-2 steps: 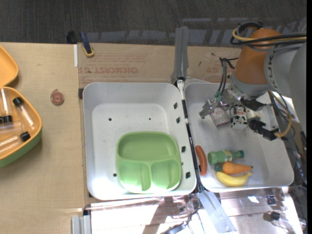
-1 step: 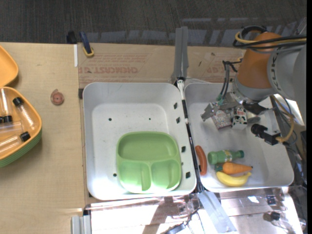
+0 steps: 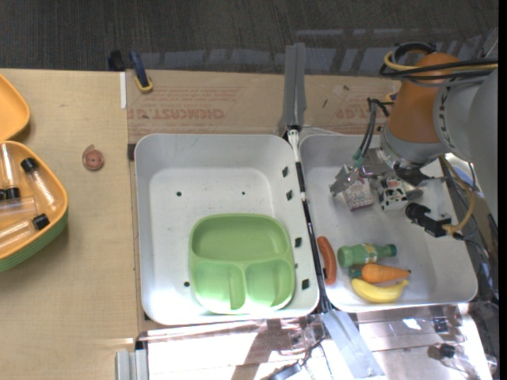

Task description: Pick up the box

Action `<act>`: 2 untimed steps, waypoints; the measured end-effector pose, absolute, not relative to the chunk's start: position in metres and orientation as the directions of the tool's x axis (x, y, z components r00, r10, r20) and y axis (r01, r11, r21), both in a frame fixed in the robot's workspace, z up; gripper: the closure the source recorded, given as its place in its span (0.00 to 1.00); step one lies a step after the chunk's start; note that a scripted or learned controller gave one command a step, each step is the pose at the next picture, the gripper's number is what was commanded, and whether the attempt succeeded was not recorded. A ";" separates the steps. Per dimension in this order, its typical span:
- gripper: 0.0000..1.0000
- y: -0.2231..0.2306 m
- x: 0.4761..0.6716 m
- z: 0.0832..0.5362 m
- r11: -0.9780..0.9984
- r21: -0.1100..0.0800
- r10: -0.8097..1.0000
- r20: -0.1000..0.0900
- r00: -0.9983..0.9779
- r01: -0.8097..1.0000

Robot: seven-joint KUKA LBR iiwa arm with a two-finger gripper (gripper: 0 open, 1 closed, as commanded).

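The small pale cardboard box [image 3: 358, 192] sits in my right white bin [image 3: 451, 287], just left of my gripper [image 3: 379, 182]; whether my fingers are parted or clenched I cannot tell. Leftward, a green compartment plate [image 3: 242, 273] lies in the left white bin [image 3: 158, 236].

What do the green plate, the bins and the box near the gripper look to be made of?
Green plate: likely matte moulded plastic, one even colour with soft raised dividers. Left bin and right bin: probably smooth white plastic, with rounded walls and a faint sheen. Box: seemingly printed cardboard, though it is too small and blurred to be sure.
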State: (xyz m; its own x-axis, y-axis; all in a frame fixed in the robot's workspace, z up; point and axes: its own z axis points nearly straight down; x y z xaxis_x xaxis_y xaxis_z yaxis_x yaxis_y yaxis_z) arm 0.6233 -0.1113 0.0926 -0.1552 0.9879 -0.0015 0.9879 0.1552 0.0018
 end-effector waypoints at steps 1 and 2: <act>1.00 -0.113 0.623 0.101 0.153 0.002 0.988 -0.002 -0.153 0.988; 1.00 -0.092 0.595 0.191 -0.101 -0.002 0.995 -0.002 0.101 0.995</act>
